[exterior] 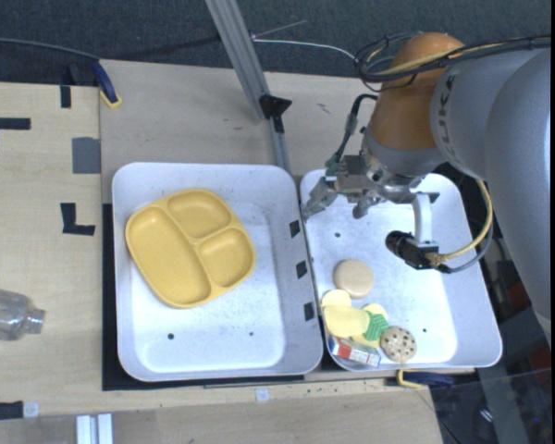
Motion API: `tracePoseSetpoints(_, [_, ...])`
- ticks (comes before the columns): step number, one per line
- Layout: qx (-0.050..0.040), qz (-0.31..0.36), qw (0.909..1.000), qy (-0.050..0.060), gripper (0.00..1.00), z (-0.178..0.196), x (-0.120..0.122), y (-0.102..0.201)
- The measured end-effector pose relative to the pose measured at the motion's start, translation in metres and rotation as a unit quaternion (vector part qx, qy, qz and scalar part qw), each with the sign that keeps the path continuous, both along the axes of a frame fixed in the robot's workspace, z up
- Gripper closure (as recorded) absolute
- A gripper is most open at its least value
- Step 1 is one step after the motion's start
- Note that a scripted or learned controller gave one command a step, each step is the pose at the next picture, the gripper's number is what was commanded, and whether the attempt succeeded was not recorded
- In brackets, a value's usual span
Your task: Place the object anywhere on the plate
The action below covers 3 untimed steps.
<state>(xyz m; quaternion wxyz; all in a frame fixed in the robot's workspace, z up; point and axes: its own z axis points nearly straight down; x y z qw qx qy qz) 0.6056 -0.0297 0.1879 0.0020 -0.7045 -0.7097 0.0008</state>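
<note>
The left bin (203,350) lay mostly open: only the yellow plate (190,245) sat in its upper left, with bare floor below and to the right of it. In the right bin (462,340), the arm (416,109) overhung the upper half. A round beige piece (354,277), yellow pieces (345,317) and a cookie (398,342) crowded the lower left corner, perhaps touching. The lower right floor stood bare.
</note>
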Motion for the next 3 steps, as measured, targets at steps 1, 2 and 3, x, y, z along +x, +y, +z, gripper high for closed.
tracePoseSetpoints(1, [0.0005,0.000,1.0000,0.000,0.00,0.000,-0.032,0.087])
tracePoseSetpoints(2, [-0.0001,-0.002,1.0000,0.000,1.00,0.010,-0.031,0.084])
tracePoseSetpoints(3, [-0.0020,-0.005,1.0000,0.001,1.00,0.000,-0.063,0.050])
